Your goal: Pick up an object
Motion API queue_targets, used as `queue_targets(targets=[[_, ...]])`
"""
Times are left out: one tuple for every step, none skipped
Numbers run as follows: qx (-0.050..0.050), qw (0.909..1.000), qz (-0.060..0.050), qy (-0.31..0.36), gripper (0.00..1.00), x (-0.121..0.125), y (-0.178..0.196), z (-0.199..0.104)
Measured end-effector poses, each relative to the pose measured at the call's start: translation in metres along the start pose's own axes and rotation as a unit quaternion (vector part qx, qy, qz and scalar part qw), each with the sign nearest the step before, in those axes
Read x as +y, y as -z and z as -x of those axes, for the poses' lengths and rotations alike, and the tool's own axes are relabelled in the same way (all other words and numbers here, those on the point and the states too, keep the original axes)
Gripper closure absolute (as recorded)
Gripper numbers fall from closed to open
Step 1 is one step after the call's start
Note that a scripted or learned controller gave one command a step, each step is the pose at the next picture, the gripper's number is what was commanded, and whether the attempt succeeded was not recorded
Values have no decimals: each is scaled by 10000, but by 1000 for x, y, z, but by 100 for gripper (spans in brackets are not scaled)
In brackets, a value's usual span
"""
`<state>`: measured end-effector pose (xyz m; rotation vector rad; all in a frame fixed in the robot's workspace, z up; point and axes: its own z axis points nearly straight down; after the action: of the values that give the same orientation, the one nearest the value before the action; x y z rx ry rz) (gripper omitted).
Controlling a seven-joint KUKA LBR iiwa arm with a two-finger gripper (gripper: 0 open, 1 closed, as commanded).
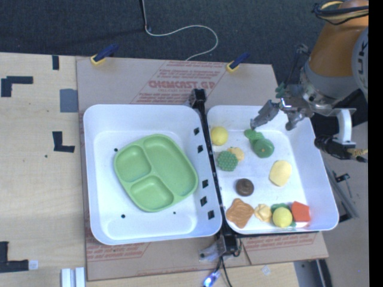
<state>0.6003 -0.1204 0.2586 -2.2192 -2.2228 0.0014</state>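
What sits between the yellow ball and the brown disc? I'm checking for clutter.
In the camera view, a green bumpy ball lies between the yellow ball and the brown disc.

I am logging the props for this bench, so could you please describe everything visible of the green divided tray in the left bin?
The green divided tray is pale green, looks like moulded plastic, and has rounded corners and a raised rim. Ridges split it into three compartments: one long, two smaller. It lies flat on the floor of the left bin, turned at an angle to the bin's walls, holding nothing. It touches only the bin floor.
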Motion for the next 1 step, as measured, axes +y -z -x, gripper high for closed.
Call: queue_targets(targets=[[16,10000,-35,23,0,-53,-26,-73]])
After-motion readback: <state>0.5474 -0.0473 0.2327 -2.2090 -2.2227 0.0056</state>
